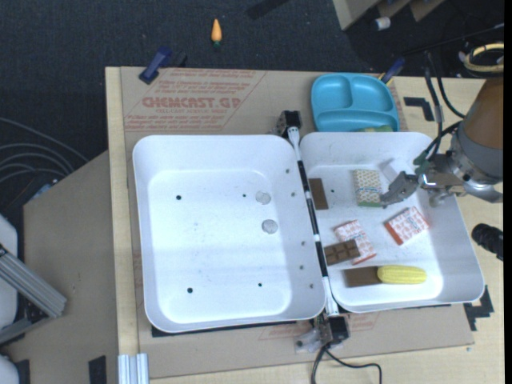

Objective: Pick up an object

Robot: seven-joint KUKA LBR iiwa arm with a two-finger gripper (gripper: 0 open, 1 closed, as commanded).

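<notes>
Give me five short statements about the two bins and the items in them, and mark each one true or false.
1. The yellow toy corn cob lies in the right white bin. True.
2. The corn lies in the left white bin. False: right bin.
3. A blue divided plastic tray sits beyond the bins. True.
4. The gripper hovers over the left bin. False: over the right bin.
5. The red-and-white patterned packet lies on the tray. False: in the right bin.

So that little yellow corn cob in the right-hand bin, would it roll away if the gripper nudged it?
Probably. The yellow toy corn cob looks rounded and lies on its side on the flat floor of the right white bin, so a sideways push could roll it. It looks like smooth plastic, perhaps light and slippery. The brown block touching one end might check it.
</notes>
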